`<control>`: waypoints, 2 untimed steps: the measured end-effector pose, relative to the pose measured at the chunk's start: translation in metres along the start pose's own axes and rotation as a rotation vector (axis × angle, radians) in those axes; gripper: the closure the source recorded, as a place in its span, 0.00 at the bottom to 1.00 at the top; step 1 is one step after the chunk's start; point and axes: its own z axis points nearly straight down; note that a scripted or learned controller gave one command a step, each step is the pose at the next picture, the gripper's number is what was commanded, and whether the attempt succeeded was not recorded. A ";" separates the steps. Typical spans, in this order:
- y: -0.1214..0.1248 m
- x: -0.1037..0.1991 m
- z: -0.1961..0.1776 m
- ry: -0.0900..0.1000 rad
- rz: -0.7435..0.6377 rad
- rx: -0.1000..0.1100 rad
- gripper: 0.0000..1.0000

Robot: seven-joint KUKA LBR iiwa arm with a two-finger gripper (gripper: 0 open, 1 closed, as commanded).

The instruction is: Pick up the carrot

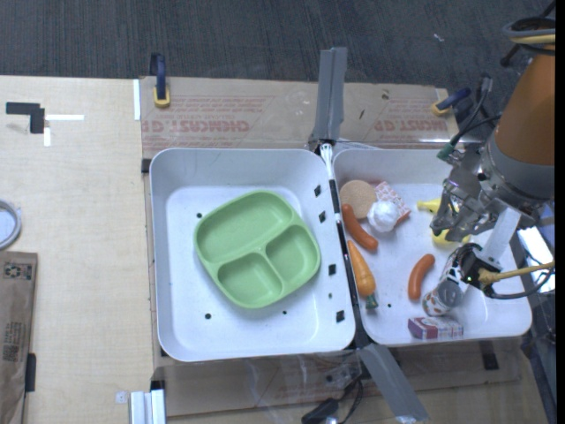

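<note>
Since the carrot point(362, 272) lies along the right bin's point(521, 321) left wall, it looks light, rigid and smooth; grasp across its thick middle. Whether the hand point(453, 223) is parted, I cannot tell.

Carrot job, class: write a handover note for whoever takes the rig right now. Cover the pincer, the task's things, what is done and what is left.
Pincer: low over the right bin, near its right side; open or shut cannot be told.
Carrot: lying by the right bin's left wall, beside a sausage, apart from the pincer.
Green tray: in the left bin.
Done: no lift.
Left: move left to the carrot, grip, raise.
</note>
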 end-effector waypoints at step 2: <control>-0.027 0.048 -0.045 0.000 0.637 -0.001 1.00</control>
